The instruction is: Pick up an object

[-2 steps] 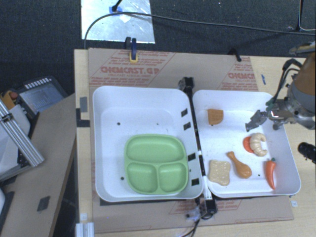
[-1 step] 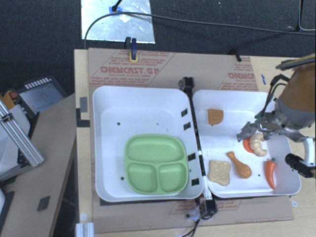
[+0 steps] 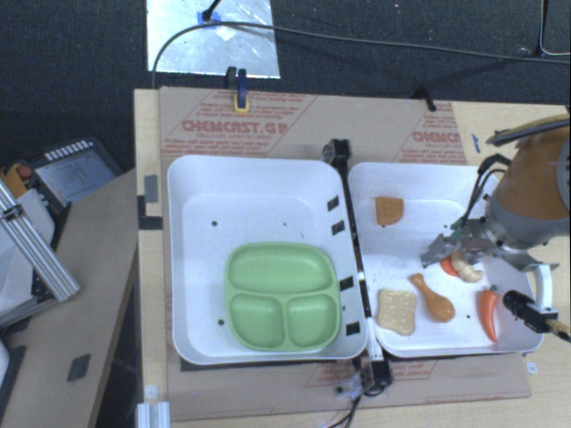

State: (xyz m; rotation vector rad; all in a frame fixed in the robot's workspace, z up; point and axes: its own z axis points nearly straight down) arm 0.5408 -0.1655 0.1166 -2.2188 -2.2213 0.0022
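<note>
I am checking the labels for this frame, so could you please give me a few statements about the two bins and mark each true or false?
1. The green divided plate lies in the left bin. True.
2. The carrot lies on the green plate. False: it lies in the right bin.
3. The slice of bread lies beside the drumstick. True.
4. The gripper hangs over the left bin. False: it is over the right bin.

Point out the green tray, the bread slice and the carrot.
Green tray [image 3: 282, 271], camera view, its large top compartment.
Bread slice [image 3: 397, 311], camera view, its middle.
Carrot [image 3: 489, 316], camera view, its orange body.
</note>
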